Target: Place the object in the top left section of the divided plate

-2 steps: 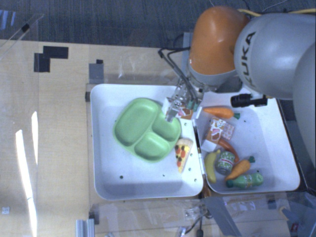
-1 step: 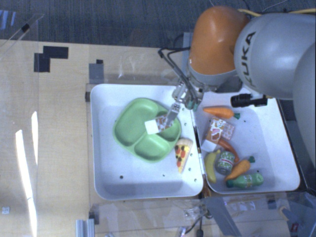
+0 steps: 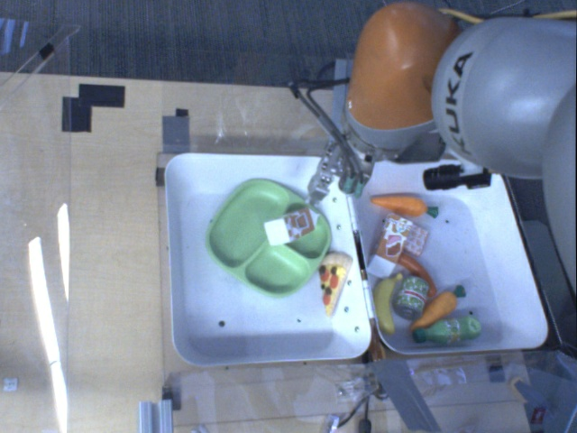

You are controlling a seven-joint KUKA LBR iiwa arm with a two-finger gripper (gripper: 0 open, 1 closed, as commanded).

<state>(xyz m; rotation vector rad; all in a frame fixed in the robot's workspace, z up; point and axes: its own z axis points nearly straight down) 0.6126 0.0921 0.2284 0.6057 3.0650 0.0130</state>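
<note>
The small brown-and-white printed packet (image 3: 291, 226) lay on the green divided plastic plate (image 3: 243, 224), over the ridge near the plate's right side, tilted, its white end toward the plate's middle. The plate sat in the left shallow white bin (image 3: 194, 269), with a slice-shaped pizza toy (image 3: 334, 281) just beside its lower right rim.

The gripper (image 3: 326, 180) hung just above and to the right of the packet, near the wall between the bins; whether its fingers were apart or together could not be told, and the packet did not appear to be between them.

Judging from this, the packet seemed to rest across a divider rather than squarely in the top left section, so the placement looked unfinished or off target. To do it well, the gripper should come straight down over the packet's middle, grip across its narrow width, lift it clear of the ridge, and carry it left to the large upper compartment before letting go low.

In the right white bin (image 3: 505, 242) lay an orange toy carrot (image 3: 399, 205), a second printed packet (image 3: 401, 237) and other toy foods, well apart from the plate.
</note>
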